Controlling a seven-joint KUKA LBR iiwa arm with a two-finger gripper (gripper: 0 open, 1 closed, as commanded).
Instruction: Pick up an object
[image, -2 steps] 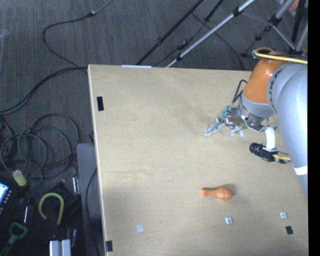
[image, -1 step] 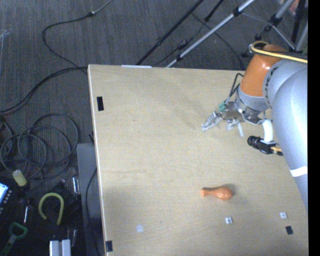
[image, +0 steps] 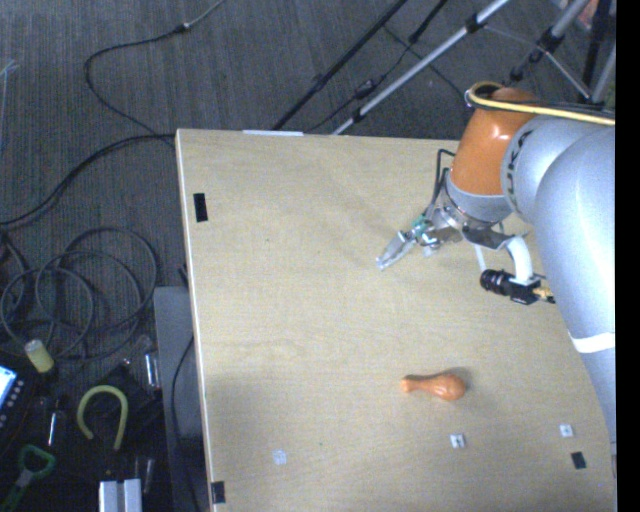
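An orange, pear-shaped object (image: 436, 385) lies on its side on the tan board (image: 300, 330), toward the front right, with its narrow end pointing left. My gripper (image: 392, 254) hangs over the board's middle right, tilted down and to the left. It is well behind the orange object and apart from it, and I see nothing held at its tip. The grey arm with its orange band (image: 490, 150) comes in from the right.
Small black and white markers (image: 457, 440) dot the board near its edges. Off the board's left edge, cables and tools (image: 90, 400) lie on the dark floor. Tripod legs (image: 420, 60) stand behind the far edge.
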